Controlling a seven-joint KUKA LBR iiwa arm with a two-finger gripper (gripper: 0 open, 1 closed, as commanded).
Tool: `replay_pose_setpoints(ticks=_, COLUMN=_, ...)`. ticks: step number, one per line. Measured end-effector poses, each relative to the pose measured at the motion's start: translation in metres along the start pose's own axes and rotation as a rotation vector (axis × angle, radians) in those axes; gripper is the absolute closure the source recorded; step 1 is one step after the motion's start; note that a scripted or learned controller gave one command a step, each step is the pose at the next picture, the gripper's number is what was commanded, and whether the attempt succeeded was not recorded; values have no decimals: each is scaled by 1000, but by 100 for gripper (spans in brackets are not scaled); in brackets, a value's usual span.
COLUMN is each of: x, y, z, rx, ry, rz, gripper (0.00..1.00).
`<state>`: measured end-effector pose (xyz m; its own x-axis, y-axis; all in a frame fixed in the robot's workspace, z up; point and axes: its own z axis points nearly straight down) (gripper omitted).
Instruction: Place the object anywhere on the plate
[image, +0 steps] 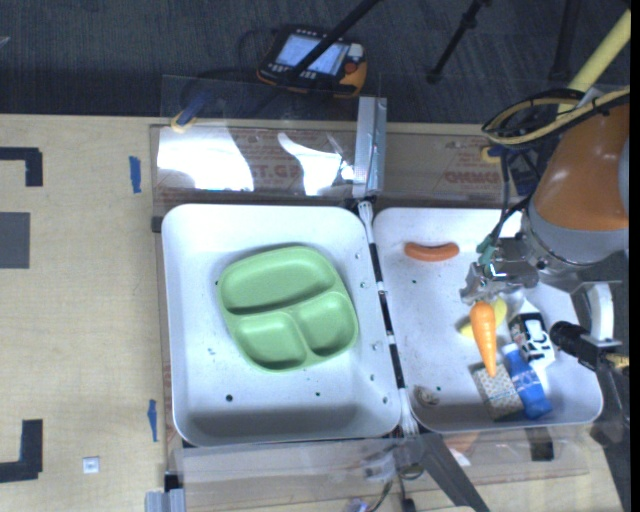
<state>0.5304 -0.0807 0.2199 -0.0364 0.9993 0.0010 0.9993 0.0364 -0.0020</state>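
Orange carrot (484, 335) lies lengthwise, tip toward the near rim; jaws' (484, 288) state unclear.

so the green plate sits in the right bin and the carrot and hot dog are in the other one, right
Not quite. The camera view shows the green plate in the left bin, not the right one. The carrot and the hot dog lie in the other one, the right bin, as you say.
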Motion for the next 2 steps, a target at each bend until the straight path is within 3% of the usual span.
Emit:
replay_pose_setpoints(ticks=1, x=78, y=41, z=36, rx=-3, ry=-1, rz=-83, gripper=100)
replay_pose_setpoints(ticks=2, x=78, y=41, z=36, rx=-3, ry=-1, rz=-83, gripper=0)
